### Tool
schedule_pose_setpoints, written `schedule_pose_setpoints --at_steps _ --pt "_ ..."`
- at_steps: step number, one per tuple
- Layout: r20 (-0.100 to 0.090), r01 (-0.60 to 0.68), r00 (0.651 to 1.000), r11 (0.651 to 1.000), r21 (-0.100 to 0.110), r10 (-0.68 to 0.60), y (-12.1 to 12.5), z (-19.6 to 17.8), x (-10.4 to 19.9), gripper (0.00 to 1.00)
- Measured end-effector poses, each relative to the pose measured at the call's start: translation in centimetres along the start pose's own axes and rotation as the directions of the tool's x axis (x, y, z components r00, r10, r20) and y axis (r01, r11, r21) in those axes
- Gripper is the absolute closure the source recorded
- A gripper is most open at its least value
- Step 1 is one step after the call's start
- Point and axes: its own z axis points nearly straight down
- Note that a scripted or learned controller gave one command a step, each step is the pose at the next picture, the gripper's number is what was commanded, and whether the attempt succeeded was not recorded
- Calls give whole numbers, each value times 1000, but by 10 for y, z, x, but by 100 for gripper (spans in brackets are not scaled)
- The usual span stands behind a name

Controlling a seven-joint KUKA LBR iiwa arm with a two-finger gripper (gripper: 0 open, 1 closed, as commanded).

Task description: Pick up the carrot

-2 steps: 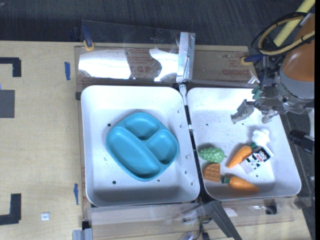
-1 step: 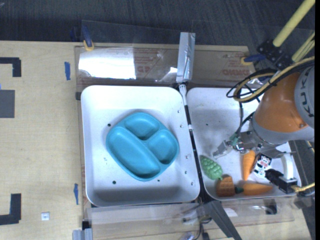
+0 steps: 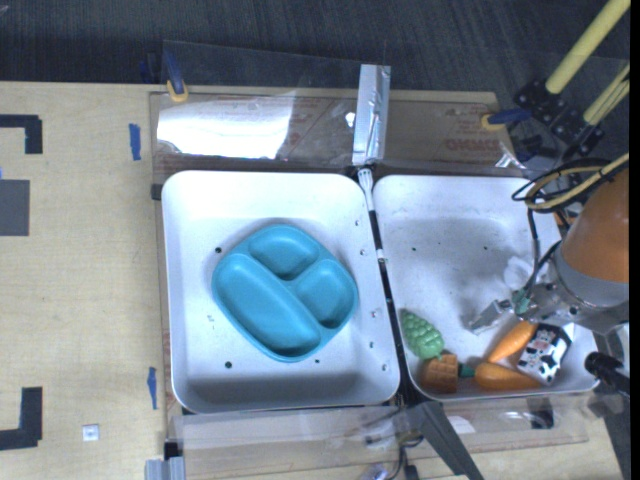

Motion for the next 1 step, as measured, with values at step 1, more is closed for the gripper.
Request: schedule_pose_setpoints --at_steps 1 --pt "-4 -134 991 991 -1 134 -15 0 -10 0"
